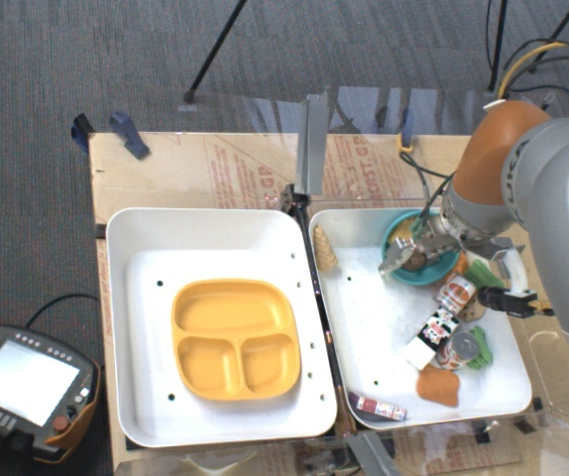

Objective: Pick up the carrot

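**Desk:** Item one, the task's thing. Where is it?

**Operator:** Carrot (439,388): I take it to be the orange piece in the lower right of the right bin (364,315). It lies flat on the bin floor close to the near wall. Its shape is too blurred for me to be sure of that reading. Nothing grips it.

**Desk:** Item two, the gripper.

**Operator:** Gripper (410,256): upper right of the frame, over the teal bowl (435,271) at the bin's far end and well apart from the carrot. I cannot tell whether it is apart or together, because the wrist and cabling hide it. I judge it is there because the program aimed at the bowl end of the clutter and not at the carrot.

**Desk:** Neighbours?

**Operator:**
- A can (455,292), a black-and-white box (431,329) and a green item (479,351) are bunched between the bowl and the carrot. I would guess they were tipped in loosely and not arranged.
- A small red item (378,407) lies at the bin's lower edge.
- A tan piece (324,253) rests against the bin's left wall.

**Desk:** Left bin?

**Operator:** Left bin (136,256): it holds a yellow divided plate (235,337), centred. Both bins sit side by side on the counter (195,167), so the arm can reach either.

**Desk:** Status?

**Operator:** The pick has not been made. My reading is that the gripper needs to travel toward the lower right and come down past the box.
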Tool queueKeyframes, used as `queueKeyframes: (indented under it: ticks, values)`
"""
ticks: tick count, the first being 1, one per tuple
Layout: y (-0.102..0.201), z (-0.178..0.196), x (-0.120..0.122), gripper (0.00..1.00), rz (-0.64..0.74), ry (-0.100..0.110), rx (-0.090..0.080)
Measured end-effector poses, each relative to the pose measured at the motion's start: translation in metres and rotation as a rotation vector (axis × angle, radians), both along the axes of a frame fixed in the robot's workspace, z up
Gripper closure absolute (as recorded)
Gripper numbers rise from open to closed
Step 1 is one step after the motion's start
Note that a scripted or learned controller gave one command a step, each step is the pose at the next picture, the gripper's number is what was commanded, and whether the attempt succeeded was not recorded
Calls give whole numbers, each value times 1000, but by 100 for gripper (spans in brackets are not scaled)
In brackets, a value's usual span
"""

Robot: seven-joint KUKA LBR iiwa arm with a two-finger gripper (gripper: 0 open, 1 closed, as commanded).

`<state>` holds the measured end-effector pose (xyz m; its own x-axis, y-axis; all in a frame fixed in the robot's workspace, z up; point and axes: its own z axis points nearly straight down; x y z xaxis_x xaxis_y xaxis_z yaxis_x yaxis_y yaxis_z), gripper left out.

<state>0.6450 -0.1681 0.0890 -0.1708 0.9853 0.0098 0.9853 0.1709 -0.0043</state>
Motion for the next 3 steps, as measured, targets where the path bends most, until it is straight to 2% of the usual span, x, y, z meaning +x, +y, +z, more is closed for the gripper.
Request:
queueKeyframes:
  ticks: [1, 2, 3]
  values:
    - [4, 6, -1, 100, 10, 7, 2]
    - [-23, 64, -10, 100, -303, -5, -8]
    - [-21, -1, -75, 100, 55, -5, -6]
